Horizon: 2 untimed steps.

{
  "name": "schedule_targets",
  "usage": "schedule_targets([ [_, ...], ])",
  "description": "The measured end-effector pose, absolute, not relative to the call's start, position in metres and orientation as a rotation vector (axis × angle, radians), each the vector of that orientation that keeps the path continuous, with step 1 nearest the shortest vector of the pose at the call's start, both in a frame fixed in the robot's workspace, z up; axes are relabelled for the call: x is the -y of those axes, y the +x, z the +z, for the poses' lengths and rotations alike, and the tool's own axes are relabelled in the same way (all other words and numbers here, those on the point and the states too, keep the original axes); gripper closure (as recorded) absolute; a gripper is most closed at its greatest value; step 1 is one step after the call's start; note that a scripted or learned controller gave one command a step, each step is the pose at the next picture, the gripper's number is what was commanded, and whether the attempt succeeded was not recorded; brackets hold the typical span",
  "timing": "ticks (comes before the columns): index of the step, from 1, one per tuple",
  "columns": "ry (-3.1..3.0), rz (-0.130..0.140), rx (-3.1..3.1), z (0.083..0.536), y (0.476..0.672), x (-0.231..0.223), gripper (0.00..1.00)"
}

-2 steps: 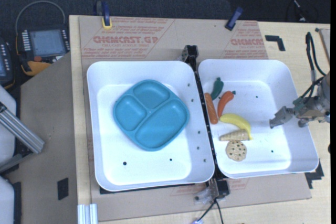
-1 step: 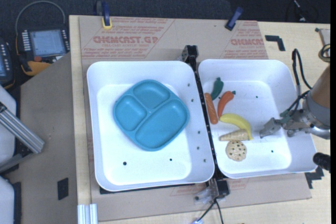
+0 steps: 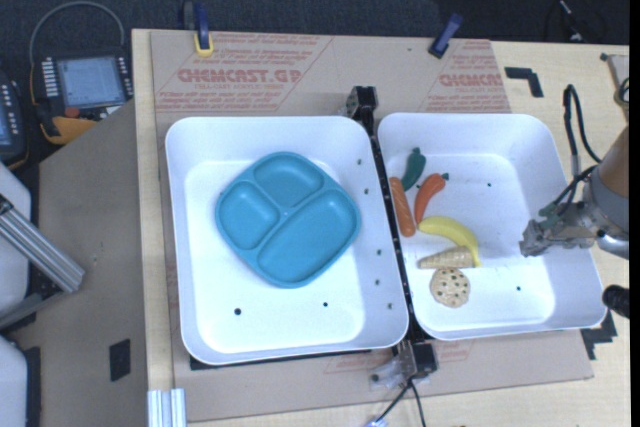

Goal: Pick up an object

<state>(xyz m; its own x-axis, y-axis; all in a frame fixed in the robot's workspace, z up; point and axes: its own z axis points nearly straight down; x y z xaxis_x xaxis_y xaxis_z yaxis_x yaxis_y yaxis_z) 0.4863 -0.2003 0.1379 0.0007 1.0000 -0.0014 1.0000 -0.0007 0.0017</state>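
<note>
The bench is seen from above, and two shallow white bins are set side by side on it. The left bin is taken up by a blue divided plate, lying flat at its middle. The right bin is where the action is staged: a cluster of toy foods is gathered along its left side, hard by the dividing wall.

From the right edge the arm is brought in, and the gripper is held low over the right part of that bin, nothing seen between its fingers; how far they are parted cannot be told from here.

The candidates are laid out well apart from it: a yellow banana nearest, a cone-shaped piece just beside it, a round cookie nearer the front, two orange carrots and a dark green piece farther back.

The approach step is judged to be in hand; nothing is grasped yet. A move leftward toward the cluster is called for next, then a descent over one item.
</note>
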Motion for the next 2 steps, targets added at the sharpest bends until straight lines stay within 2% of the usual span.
schedule_targets([
  [2, 2.214, 0.004, -2.217, 0.231, 0.487, 0.200, 1.00],
])
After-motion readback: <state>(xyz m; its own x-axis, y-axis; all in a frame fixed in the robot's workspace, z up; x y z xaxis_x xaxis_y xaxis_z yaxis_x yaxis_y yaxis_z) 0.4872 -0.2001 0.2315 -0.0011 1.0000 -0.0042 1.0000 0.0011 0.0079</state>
